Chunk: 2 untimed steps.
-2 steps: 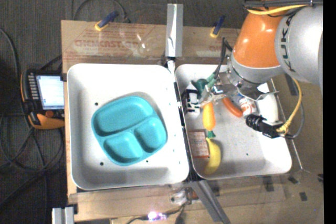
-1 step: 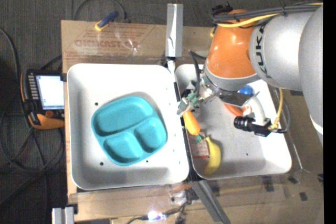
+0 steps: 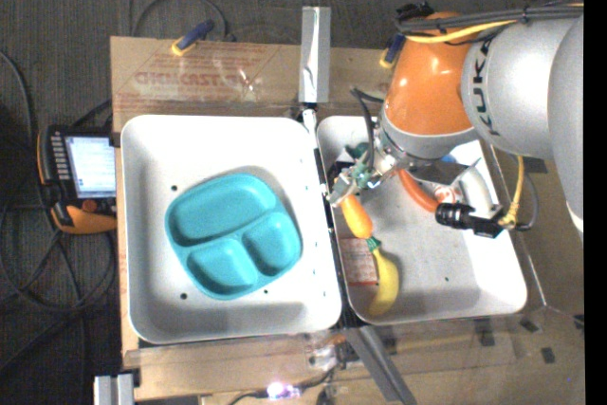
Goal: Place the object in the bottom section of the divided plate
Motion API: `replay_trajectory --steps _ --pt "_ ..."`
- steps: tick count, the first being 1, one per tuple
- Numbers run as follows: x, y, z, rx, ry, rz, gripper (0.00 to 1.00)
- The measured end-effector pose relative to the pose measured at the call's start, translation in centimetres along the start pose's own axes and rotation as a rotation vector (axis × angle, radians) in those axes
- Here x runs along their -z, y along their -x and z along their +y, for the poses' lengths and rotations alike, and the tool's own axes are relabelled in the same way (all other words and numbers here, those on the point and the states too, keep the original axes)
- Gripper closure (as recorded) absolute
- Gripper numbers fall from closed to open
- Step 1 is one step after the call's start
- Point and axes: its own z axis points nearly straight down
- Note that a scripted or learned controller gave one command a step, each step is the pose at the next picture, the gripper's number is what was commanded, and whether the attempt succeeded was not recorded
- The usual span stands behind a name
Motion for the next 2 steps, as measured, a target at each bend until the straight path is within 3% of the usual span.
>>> replay_trajectory --steps 1,2 --pt "3.74 -8.85 4.71 0.325 0.002 0.001 1.00" --pt "3.73 -8.87 4.72 0.326 0.003 0.002 0.00"
